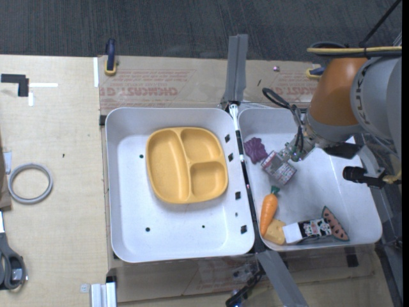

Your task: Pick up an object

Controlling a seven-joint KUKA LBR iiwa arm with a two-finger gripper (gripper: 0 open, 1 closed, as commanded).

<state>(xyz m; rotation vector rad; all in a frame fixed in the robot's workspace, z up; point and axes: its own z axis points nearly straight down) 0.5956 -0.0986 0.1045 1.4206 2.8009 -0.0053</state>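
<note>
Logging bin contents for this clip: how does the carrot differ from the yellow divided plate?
The carrot is orange, slim and tapered; the yellow divided plate is broad and shallow. The carrot lies in the right bin among other items; the plate sits alone in the left bin. Neither is gripped.

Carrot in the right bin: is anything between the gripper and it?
Partly. The gripper sits low over a small clear box-like item, which lies between it and the carrot just below in the view. The purple piece is off to the side, not in the path.
</note>
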